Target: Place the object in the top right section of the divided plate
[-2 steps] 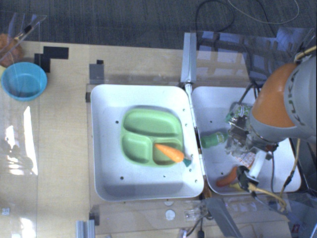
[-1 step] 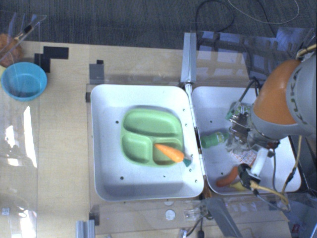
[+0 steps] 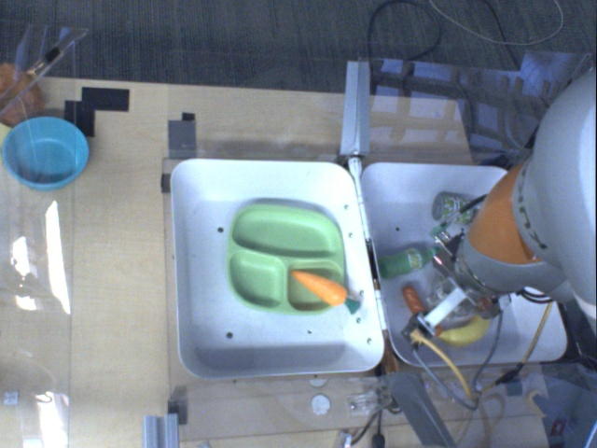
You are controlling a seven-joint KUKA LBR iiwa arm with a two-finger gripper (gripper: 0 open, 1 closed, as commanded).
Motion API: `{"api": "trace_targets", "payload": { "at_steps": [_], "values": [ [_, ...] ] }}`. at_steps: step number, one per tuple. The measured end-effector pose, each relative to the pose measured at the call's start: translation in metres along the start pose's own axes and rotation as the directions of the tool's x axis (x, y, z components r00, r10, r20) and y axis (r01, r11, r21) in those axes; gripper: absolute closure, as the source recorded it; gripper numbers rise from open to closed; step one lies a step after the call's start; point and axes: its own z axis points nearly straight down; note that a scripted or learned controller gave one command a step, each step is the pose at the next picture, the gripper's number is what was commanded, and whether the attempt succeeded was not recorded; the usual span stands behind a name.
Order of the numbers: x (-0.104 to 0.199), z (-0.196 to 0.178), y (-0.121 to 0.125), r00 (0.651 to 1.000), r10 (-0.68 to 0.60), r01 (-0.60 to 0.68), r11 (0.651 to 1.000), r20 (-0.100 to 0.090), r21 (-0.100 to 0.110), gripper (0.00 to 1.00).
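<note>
You'll find the orange toy carrot [image 3: 320,287] lying in the lower right compartment of the green divided plastic plate [image 3: 280,231], mid-frame, not the top right one. The jaws' state I cannot tell; the grey arm [image 3: 522,241] probably hides them.

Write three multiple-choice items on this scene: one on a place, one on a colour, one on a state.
1. Where does the orange toy carrot lie?
A. in the blue bowl
B. in a lower section of the green divided plastic plate
C. in the right bin

2. What colour is the round plastic bowl on the bench's left?
A. blue
B. red
C. white

3. How does the large upper section of the plate stand?
A. holding a banana
B. covered by a lid
C. holding nothing

Key: 1 B, the carrot rests in the plate's lower right section; 2 A, the bowl is light blue; 3 C, bare green shows there.
</note>
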Motion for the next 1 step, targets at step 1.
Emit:
{"api": "trace_targets", "payload": {
  "at_steps": [1],
  "values": [
    [0.0026, -0.0106, 0.0, 1.0, -0.009, 0.009, 1.0, -0.003, -0.001, 1.0]
  ]
}}
